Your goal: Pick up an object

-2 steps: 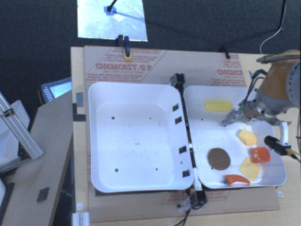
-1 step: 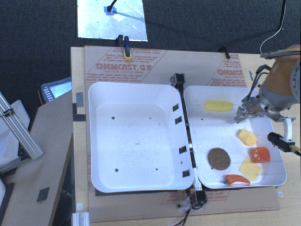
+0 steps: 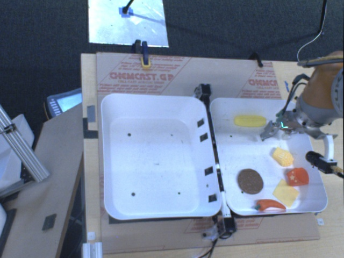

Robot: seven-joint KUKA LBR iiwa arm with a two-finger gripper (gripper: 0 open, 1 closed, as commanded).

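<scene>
You see dark carpet (image 3: pixel 226 15) beyond the bench (image 3: pixel 88 160); a shiny metal sheet (image 3: pixel 128 15) lies on it (glaring under the light), and an aluminium extrusion (image 3: pixel 21 149) leans left of the bench.

Six small things lie in the right-hand bin (image 3: pixel 317 204), at the right of the frame. A long yellow piece (image 3: pixel 250 121) lies flat near the bin's upper edge. Lower down sits a round brown disc (image 3: pixel 250 181), lying flat. To its right are a bumpy yellow chunk (image 3: pixel 282 156), a red-orange lump (image 3: pixel 298 177) and a pale yellow wedge (image 3: pixel 286 193) — close together. A slim red-orange piece (image 3: pixel 270 205) lies along the bin's lower edge.
</scene>
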